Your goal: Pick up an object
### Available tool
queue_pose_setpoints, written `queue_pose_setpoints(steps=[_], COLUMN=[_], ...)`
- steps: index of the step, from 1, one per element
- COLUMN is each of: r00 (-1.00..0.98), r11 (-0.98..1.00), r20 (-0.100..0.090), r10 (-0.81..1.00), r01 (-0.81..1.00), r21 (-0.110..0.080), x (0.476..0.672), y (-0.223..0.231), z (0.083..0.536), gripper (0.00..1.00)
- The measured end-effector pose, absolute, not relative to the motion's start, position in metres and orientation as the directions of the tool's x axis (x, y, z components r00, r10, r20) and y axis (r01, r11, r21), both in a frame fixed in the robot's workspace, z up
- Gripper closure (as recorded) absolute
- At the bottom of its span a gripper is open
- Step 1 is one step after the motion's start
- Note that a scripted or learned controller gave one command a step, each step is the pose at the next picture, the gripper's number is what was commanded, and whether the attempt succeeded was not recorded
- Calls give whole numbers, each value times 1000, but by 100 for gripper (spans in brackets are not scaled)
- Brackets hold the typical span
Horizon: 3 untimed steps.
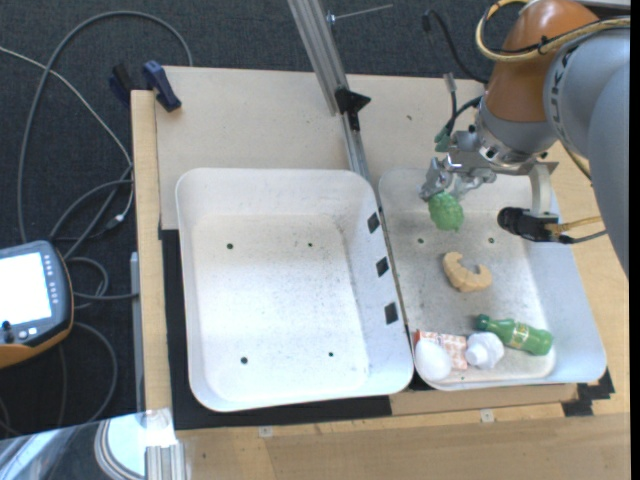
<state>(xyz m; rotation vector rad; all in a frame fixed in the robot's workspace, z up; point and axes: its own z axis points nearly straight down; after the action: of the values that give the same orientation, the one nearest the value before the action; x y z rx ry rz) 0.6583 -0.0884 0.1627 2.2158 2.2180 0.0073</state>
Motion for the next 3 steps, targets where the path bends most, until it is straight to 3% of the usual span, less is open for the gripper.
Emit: queue_pose_setpoints(steps=[1, 2, 3], r00=[-1, -2, -6], r11=[1, 2, 6], r20=[-1, -1, 3], r10=[1000, 1000, 1000], r01=[1000, 1000, 1000], r21=[7, 9, -5], x=[657, 667, 651], y=[-89, -94, -35], z=[208, 265, 252], gripper=[100, 100, 100])
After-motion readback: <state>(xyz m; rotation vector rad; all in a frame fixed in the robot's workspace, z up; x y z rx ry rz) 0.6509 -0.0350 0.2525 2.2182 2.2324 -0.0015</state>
